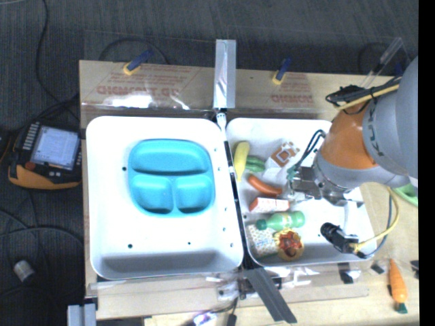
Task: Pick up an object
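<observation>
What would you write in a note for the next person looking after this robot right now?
Gripper: low in the right bin, above the toys; its finger state cannot be told.
Things: yellow banana, orange carrot, green bottle and red-and-yellow toy lie in the right bin. Blue tray sits in the left bin.
Done: nothing visibly picked up.
Left: grasp one toy and lift it.

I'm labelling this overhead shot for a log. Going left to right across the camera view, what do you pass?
Handheld screen device on the floor → blue divided tray in the left bin → yellow banana → green bottle → orange-banded arm → small carrot on the bench.
</observation>
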Robot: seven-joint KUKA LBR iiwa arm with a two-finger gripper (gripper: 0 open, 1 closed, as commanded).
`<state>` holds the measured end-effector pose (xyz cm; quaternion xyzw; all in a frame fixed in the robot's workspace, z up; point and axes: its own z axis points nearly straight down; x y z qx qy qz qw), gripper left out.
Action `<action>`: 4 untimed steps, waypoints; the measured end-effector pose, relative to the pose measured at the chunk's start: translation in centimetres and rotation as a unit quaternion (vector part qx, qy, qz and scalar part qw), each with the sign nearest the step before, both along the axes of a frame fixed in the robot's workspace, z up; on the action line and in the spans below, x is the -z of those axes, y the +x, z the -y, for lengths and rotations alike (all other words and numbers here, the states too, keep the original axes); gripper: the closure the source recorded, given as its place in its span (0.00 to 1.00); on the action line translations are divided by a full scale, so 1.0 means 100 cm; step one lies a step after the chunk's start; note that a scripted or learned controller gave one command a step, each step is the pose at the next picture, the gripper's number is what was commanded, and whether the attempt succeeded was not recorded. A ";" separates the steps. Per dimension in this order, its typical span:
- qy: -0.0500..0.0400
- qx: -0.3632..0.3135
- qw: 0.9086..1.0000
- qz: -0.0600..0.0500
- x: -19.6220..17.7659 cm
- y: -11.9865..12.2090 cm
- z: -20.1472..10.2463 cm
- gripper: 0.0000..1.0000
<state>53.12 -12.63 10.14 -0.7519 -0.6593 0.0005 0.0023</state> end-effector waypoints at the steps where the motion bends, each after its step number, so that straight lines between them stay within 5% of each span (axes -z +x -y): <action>1: 0.000 0.000 1.000 0.000 0.000 0.000 0.000 0.00; 2: 0.001 -0.001 1.000 -0.002 -0.007 -0.001 -0.001 1.00; 3: 0.001 -0.001 1.000 -0.002 -0.007 -0.001 -0.001 0.00; 4: 0.003 -0.001 1.000 -0.004 -0.015 -0.002 -0.002 1.00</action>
